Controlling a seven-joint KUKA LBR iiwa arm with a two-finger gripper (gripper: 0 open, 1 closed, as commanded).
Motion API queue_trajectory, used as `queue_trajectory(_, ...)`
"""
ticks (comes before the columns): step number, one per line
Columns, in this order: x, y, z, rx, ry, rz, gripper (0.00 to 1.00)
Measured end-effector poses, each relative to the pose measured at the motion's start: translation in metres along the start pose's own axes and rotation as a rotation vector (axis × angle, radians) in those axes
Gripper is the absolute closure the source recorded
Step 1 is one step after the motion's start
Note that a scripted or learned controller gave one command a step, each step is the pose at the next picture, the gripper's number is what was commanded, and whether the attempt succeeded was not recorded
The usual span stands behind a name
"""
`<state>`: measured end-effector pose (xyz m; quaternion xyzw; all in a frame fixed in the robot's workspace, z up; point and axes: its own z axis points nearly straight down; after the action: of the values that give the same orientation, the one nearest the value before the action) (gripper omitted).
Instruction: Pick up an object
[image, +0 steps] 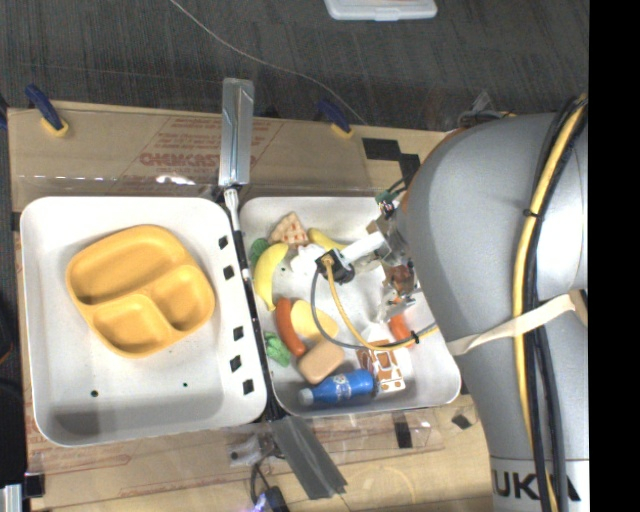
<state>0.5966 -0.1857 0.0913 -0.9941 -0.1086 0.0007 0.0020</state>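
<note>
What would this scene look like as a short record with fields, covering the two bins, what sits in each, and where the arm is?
left bin: holds a yellow divided tray
right bin: crowded with small items
items in right bin: banana, blue bottle, orange sausage-shaped piece, tan block, waffle-like piece
arm: reaches in from the right, over the right bin
gripper: low among the right bin's items, fingers unclear
grasp: nothing seen held

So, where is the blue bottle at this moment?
The blue bottle lies on its side in the right bin, near its front wall, just below the tan block.
</note>
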Motion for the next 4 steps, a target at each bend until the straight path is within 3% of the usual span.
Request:
queue_trajectory(1, 0.003, -0.061, 0.001, 0.004, -0.004, 0.005, 0.0)
queue_trajectory(2, 0.024, -0.094, 0.001, 0.0, -0.002, 0.01, 0.0)
queue_trajectory(3, 0.024, -0.095, -0.008, 0.003, -0.007, 0.002, 1.0)
queue_trajectory(4, 0.033, -0.114, -0.216, -0.006, 0.009, 0.007, 1.0)
